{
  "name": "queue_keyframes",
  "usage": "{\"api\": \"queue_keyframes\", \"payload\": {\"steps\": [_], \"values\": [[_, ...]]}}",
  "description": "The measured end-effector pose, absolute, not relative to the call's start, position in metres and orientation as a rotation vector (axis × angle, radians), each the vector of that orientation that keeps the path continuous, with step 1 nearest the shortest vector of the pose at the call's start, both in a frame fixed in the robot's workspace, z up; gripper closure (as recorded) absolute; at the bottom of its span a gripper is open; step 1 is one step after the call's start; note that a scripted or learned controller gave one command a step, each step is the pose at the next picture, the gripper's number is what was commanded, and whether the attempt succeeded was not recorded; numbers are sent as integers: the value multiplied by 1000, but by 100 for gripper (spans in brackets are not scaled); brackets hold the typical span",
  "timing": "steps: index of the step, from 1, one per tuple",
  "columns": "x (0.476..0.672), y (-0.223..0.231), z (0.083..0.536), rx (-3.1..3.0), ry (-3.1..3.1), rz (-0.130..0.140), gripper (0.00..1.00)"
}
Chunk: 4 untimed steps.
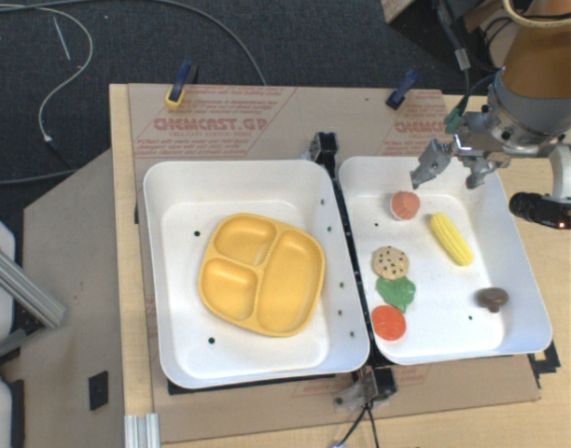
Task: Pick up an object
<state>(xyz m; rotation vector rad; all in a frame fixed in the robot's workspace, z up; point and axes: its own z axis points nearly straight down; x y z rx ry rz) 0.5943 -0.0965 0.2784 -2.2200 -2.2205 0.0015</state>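
Closest to the camera in the right shallow white plastic bin (519, 259) there's a flat round red-orange slice (389, 322), tomato-looking. Right behind it, touching or near enough, sits a crinkly green leafy piece (397, 292), and behind that a round tan cookie with dark chips (390, 262), its edge meeting the green piece. Off toward the bin's right side, well apart from that little stack, is a small dark brown rounded lump (493, 298), can't tell what it's meant to be.

Over in the left shallow white plastic bin (174, 250) lies a yellow plastic plate with three compartments (262, 273), sitting roughly in the middle and turned a bit askew.

Further back in the right bin there's a yellow toy corn cob (452, 239) lying at a slant, and just beyond it to the left a small pinkish-red round piece (405, 204).

The two-finger gripper (452, 164) hangs over the far end of the right bin, above and a bit right of that pinkish piece. Its two fingers are spread wide apart with nothing between them. The grey arm with the orange band (539, 54) comes in from the upper right.

Both bins sit on a brown cardboard sheet with red print (267, 119), with two blue clamps (181, 82) at its far edge.
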Motion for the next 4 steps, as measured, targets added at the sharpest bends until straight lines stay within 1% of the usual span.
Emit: {"api": "queue_keyframes", "payload": {"steps": [1,2,4], "values": [[594,-96,279,-2220,-2221,1,0],[592,-96,238,-2220,-2219,2,0],[599,-95,153,-2217,-2218,5,0]]}}
